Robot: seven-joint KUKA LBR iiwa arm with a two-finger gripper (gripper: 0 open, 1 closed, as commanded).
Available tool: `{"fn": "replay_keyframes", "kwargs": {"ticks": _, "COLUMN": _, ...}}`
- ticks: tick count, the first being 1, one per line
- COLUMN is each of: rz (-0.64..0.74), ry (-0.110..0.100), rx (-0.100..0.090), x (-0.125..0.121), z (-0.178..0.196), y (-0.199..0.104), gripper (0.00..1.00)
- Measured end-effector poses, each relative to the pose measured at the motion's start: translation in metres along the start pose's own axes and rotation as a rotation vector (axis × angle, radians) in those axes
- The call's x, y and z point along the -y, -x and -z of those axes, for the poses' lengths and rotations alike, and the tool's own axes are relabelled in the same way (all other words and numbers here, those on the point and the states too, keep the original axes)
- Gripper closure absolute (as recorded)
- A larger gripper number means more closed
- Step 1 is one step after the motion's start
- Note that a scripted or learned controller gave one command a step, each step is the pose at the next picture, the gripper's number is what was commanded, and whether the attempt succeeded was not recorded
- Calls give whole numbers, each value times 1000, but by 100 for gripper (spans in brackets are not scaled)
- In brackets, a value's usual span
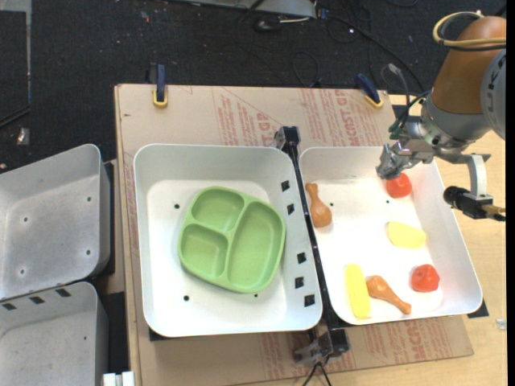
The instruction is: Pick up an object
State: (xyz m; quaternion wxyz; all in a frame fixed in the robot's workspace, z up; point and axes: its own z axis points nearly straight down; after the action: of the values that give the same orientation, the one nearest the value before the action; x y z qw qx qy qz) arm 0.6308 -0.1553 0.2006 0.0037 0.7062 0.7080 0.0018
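Though its grip is unclear, the hand partly hides a red object.

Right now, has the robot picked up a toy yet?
Not yet, it seems. The gripper is down at the right bin's far end, right above a red toy, but nothing looks lifted. All the toys lie on the bin floor. Grabbing and lifting one is left. The green tray sits untouched.
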Motion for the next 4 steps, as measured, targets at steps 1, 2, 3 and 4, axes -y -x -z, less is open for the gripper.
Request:
{"fn": "replay_keyframes", "kwargs": {"ticks": 1, "rz": 0, "ry": 0, "rx": 0, "x": -2, "z": 54, "y": 0, "gripper": 100}}
{"fn": "replay_keyframes", "kwargs": {"ticks": 2, "rz": 5, "ry": -7, "rx": -4, "x": 6, "z": 60, "y": -54, "gripper": 100}}
{"fn": "replay_keyframes", "kwargs": {"ticks": 3, "rz": 5, "ry": -7, "rx": -4, "x": 3, "z": 55, "y": -110, "gripper": 100}}
{"fn": "replay_keyframes", "kwargs": {"ticks": 4, "rz": 5, "ry": -9, "rx": -4, "x": 14, "z": 58, "y": -161, "gripper": 100}}
